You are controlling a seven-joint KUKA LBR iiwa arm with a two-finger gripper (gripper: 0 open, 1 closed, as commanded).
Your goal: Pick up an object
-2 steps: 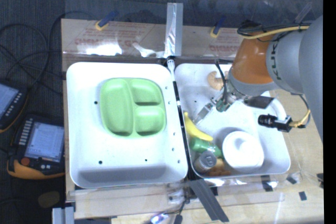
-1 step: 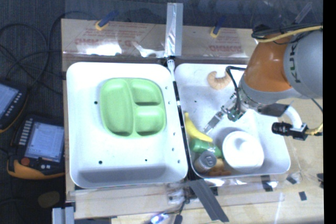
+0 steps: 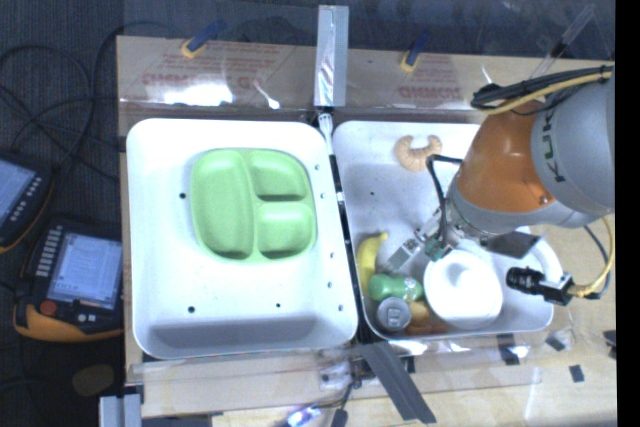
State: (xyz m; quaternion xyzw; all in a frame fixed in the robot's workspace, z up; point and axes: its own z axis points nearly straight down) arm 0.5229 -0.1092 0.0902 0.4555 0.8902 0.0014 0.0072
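End effector (image 3: 405,253) low in the right bin (image 3: 372,177), over crowded objects.
Whether it is open or closed cannot be told. Just beside it lie a banana (image 3: 369,253) and green can (image 3: 388,288); descending between them risks pushing both aside instead of grasping.

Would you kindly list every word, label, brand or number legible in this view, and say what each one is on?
"KU", the start of a brand name cut off at the frame edge: on the grey arm.
Red printing on the clear sheet behind the bins: too blurred to read.
Screen of the handheld pendant on the floor: too small to read.
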